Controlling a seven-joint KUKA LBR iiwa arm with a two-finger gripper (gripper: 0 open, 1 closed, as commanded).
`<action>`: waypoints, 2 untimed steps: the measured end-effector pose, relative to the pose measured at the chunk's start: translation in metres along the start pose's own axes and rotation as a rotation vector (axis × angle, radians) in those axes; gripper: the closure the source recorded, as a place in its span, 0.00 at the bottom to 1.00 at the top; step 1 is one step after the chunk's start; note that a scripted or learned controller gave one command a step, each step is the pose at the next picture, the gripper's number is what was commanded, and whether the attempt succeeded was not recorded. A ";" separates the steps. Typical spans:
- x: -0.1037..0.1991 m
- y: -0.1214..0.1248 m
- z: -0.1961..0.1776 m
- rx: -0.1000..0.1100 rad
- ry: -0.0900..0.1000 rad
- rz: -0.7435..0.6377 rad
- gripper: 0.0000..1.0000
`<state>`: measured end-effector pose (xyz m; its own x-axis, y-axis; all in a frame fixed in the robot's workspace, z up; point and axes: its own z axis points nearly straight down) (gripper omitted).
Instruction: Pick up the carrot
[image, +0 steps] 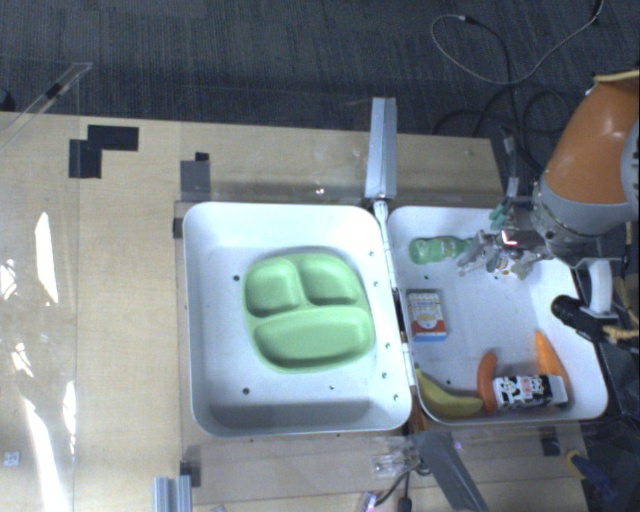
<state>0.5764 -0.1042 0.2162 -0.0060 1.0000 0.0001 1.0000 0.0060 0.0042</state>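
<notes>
The carrot (547, 353), orange and tapered, lies near the right bin's front right corner, just above a black-and-white patterned bottle (527, 391). A second, redder orange stick (486, 376) lies to that bottle's left. My gripper (490, 254) hangs over the back of the right bin (440, 222), well behind the carrot. It is right beside the cap end of a green bottle (434, 249). I see nothing held in it.
A small red, white and blue box (427, 313) lies mid-bin, and a banana (447, 399) lies along the front wall. The left bin (210, 300) holds a green divided plate (308, 310). A metal post (381, 150) stands behind the divider.
</notes>
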 end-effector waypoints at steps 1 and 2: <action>0.061 -0.012 -0.083 -0.003 0.000 0.289 0.00; 0.008 -0.089 0.010 0.003 -0.001 0.412 0.00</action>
<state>0.4873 -0.0968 0.2054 0.3950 0.9187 0.0005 0.9187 -0.3950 0.0010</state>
